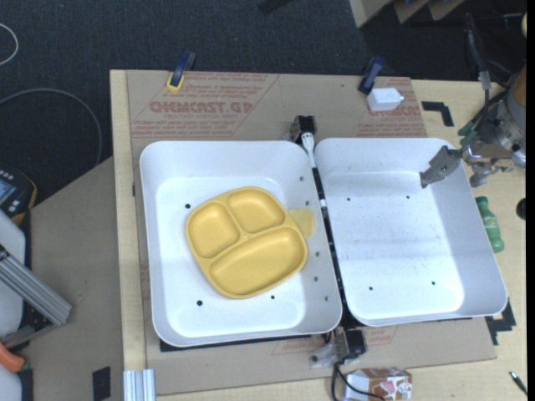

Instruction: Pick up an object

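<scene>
The yellow plate (247,241) lies in the left bin (159,307) — well left of the tool (451,164), which hovers over the right bin (468,295); its finger state I cannot tell.

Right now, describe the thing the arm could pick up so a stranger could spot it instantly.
Start at the two white bins and take the left bin. In it lies a yellow divided plate, with two small compartments above one large one. It is the sole coloured, large item in either bin.
</scene>
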Motion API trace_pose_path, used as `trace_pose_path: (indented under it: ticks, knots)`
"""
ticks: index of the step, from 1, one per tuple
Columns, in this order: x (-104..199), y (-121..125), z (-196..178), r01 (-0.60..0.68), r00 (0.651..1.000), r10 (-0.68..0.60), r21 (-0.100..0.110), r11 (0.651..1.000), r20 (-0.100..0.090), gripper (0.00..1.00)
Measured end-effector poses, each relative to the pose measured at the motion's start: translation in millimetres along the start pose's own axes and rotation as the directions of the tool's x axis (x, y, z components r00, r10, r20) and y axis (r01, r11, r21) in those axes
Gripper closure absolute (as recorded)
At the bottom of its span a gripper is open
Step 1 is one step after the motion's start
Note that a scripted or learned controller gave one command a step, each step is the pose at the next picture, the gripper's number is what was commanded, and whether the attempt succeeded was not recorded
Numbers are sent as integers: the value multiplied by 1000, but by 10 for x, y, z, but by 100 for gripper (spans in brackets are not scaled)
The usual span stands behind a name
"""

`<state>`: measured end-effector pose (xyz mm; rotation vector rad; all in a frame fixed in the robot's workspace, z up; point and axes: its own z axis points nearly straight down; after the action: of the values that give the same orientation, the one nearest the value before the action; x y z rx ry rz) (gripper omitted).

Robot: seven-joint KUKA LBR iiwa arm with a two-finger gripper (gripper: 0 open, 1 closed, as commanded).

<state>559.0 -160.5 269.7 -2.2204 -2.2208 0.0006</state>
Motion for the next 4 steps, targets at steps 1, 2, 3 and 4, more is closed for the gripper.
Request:
trace_pose_path:
  ticks: [1, 2, 3, 4]
  knots:
    - [228, -439, -950, 3, 1000, -3, -12, 1000, 2, 0]
    - [744, -798, -2354, 6, 1000, -6, -22, 1000, 2, 0]
    - [721, -786, -2372, 1, 1000, -1, -9, 1000, 3, 100]
    - [835, -806, -1237, -1, 1000, 1, 11, 1000, -1, 100]
